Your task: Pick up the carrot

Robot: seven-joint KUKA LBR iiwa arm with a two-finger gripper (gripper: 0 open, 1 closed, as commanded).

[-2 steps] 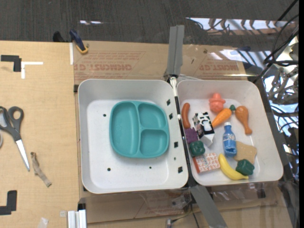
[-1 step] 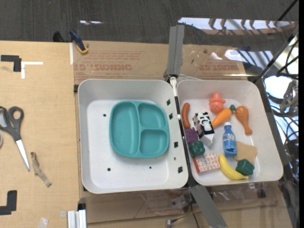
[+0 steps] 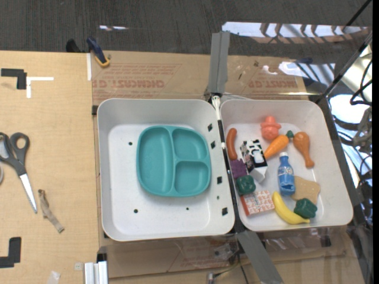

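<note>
While the carrot lies flat in the right bin, nothing of the pick looks done. It sits toward the bin's 12 o'clock side, its green top pointing to 2 o'clock, its tip toward 8 o'clock. A pink toy is just beside it at 11 o'clock, a drumstick near it at 3 o'clock, a blue bottle just below at 5 o'clock, and a black-and-white toy close at 9 o'clock. Of the gripper I cannot tell whether it is spread or pressed together. Judging from this, the whole job remains: approach, descent, grasp and lift. Left bin holds a teal tray.
</note>
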